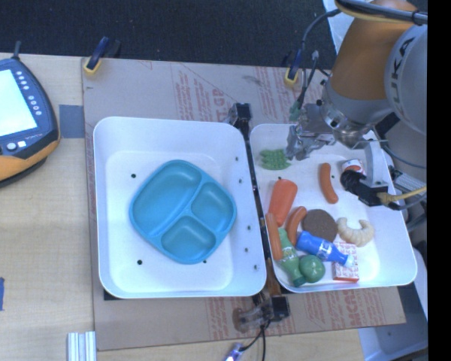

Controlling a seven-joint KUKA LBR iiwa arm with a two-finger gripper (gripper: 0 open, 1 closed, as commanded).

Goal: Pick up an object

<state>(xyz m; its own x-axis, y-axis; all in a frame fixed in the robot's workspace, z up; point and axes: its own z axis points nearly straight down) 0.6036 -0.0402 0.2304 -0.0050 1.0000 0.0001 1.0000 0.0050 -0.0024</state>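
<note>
**Green item below the gripper: pick not yet made**

Green leafy toy piece [273,159] lies flat on the floor of the right bin [395,273], near that bin's upper-left corner. The gripper [301,143] sits just to the right of it and slightly above in the picture, low over the bin floor. Its fingers are dark and bunched against the wrist hardware; I cannot tell how far apart they stand, and nothing is seen between them.

Progress, as judged: approach only. Closing on an item and lifting it both remain.

The green piece appears the nearest candidate. Its long axis runs roughly left-right across the bin, the lobed end pointing away from the gripper. Further down the bin lie an orange carrot [282,199], a small sausage [328,183] and a brown disc [319,223], all untouched.
</note>
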